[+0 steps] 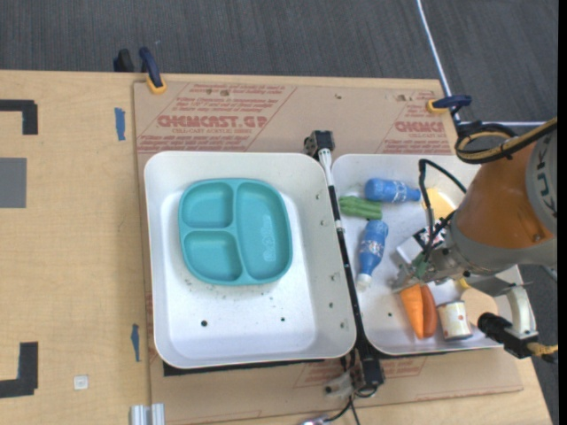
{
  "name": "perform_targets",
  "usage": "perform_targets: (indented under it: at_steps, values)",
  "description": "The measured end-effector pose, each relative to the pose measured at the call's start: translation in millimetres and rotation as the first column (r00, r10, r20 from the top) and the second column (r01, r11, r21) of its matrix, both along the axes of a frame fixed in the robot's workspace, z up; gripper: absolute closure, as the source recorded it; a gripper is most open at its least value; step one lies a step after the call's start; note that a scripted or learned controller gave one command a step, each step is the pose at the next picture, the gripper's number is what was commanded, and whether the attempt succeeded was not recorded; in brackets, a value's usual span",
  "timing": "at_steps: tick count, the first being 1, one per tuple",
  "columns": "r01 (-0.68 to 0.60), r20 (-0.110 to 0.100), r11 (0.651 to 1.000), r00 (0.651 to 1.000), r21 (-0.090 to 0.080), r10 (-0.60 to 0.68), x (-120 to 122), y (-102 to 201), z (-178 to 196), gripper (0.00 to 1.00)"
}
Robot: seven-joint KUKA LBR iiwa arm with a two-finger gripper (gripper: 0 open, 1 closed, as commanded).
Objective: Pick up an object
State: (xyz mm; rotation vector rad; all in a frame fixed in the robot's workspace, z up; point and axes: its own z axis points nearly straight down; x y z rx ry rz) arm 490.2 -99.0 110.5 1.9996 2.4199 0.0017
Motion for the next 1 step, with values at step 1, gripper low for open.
perform_targets:
  at_steps: [1]
  values:
    - [0.144, -0.003, 0.99, 0.99, 0.001, -0.144, -10.7, 44.8, 77.5, 1.0]
